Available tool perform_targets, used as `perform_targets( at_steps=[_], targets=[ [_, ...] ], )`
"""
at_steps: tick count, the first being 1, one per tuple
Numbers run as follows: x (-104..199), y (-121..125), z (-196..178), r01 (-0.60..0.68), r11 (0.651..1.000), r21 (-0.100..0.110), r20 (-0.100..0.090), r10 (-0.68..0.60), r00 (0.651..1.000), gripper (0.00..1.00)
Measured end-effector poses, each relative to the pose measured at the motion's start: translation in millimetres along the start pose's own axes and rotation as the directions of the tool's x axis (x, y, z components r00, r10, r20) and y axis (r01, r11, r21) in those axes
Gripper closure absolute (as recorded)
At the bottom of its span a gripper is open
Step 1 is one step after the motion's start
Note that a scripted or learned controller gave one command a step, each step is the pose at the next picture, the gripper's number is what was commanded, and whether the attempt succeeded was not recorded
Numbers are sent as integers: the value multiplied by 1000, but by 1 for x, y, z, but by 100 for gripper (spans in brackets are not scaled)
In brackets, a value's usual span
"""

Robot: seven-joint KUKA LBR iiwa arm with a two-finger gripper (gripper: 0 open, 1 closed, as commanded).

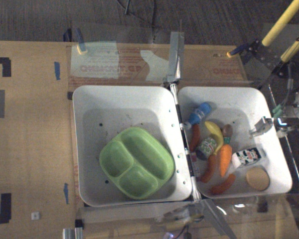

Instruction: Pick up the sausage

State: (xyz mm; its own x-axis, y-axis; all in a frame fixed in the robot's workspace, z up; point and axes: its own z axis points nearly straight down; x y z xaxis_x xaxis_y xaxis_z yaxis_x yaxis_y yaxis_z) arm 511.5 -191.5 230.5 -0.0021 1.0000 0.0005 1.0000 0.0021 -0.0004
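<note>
Reddish-brown, the sausage (223, 183) lies untouched near the front wall of the right bin (274, 108), beside the carrot (225, 159) and milk carton (248, 157). At that bin's right rim the claw (267, 124) hangs apart from it; its spread cannot be told. Everything remains to do.

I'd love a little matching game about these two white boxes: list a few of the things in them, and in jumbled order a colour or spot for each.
Things:
1. divided plate
2. banana
3. milk carton
4. bottle

Descriptions:
A. yellow, among the food in the right bin
B. blue cap, near the right bin's far left corner
C. green, alone in the left bin
D. black and white, beside the round tan disc

Pairs: 1-C, 2-A, 3-D, 4-B
</note>
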Motion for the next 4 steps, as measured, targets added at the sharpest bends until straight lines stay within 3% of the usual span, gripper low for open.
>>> perform_targets(
  at_steps=[1,2,3,4],
  targets=[
    [-24,16,-54,138,990,-4,3,-138,990,0],
    [53,-29,35,203,979,-1,0,-203,979,0],
    [74,-31,125,373,928,-3,2,-373,928,0],
    [72,-31,116,367,930,-5,4,-367,930,100]
  ],
)
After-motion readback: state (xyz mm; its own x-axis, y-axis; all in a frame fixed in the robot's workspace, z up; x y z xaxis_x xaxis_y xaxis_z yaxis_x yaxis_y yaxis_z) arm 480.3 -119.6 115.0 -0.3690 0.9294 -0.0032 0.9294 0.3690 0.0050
